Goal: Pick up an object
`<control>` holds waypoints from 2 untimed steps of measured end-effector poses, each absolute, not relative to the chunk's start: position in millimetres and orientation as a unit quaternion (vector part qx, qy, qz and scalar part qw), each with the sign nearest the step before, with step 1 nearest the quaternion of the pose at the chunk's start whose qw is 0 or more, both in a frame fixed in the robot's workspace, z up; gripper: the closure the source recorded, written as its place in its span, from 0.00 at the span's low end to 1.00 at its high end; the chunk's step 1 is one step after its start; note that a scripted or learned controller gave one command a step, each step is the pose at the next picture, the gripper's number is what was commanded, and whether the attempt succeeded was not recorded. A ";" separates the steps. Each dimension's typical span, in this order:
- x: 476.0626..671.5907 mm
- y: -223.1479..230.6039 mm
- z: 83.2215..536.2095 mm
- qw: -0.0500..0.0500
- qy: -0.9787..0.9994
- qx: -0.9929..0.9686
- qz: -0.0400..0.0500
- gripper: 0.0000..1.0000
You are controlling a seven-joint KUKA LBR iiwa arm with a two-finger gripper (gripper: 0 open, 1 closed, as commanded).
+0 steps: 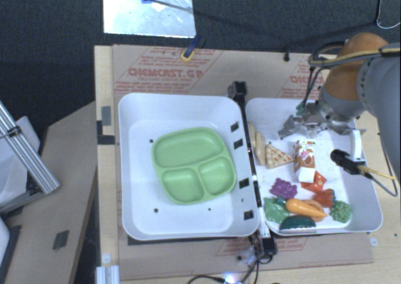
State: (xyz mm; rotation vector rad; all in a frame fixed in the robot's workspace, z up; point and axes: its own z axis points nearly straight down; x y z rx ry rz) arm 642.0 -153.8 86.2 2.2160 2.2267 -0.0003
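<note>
The right bin (373,217) holds several toy foods. A tan wedge (276,155) lies beside pale bread sticks (257,143). A red and white carton (305,159) stands in the middle. Nearer the front are purple grapes (283,187), an orange carrot (304,206), a red piece (323,195), a green broccoli (340,211), a green leaf (273,209) and a dark green piece (298,222). My gripper (296,126) hangs over the back of the right bin, just behind the carton and the wedge. Nothing shows between its metal tips.
In the left bin (135,120) lies a green divided plate (192,165). A black clamp strip (244,151) runs along the joint between the two bins. The grey arm (376,88) comes in from the right, above the right bin's back corner.
</note>
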 end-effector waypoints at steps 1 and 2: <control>643.7 -154.1 100.0 0.002 0.709 0.705 0.001 1.00; 654.0 -156.4 161.5 0.004 0.709 0.705 0.002 1.00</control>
